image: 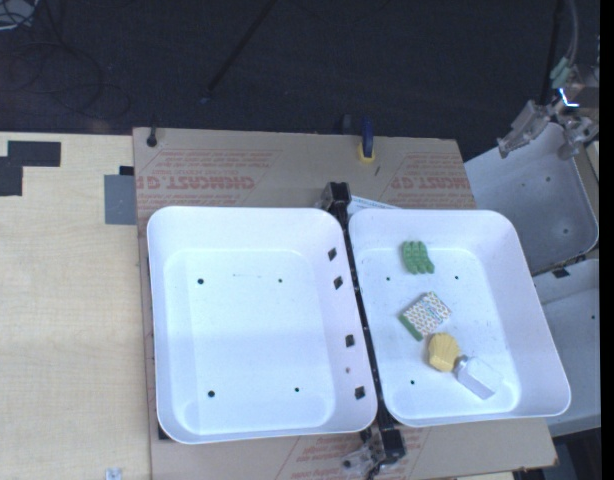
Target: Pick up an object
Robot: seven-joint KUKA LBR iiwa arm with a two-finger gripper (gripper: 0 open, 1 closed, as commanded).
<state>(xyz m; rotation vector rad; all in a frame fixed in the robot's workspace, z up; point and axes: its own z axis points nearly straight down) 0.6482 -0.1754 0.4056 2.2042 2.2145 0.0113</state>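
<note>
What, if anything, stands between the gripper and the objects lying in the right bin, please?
Nothing visible does. The gripper sits up beyond the right bin, and the green piece, patterned block, yellow object and pale block all lie uncovered.

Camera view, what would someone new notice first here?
Two white bins sit side by side on the bench. The right bin holds a loose cluster: a green piece toward the back, a patterned pad mid-bin, and a yellow object touching a whitish block near the front.
</note>
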